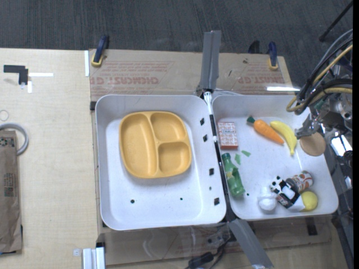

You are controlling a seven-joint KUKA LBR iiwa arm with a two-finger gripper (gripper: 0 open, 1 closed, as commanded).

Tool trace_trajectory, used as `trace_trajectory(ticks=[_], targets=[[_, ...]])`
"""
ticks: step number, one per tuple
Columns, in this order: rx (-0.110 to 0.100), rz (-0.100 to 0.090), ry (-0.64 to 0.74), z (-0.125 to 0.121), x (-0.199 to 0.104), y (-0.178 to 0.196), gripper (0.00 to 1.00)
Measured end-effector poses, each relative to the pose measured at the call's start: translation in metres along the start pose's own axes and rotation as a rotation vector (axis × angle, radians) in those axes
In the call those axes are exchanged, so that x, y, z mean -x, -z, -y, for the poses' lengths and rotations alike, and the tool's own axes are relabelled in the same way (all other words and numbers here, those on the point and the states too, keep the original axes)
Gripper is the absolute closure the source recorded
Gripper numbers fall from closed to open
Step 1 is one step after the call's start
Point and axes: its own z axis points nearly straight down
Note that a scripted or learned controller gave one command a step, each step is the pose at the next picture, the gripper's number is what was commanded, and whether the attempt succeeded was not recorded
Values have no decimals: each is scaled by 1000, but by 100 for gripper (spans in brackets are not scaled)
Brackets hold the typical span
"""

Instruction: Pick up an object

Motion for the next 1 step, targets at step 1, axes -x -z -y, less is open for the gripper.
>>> trace_trajectory(ticks=[1], targets=[[0,0,-15,-1,-59,20,100]])
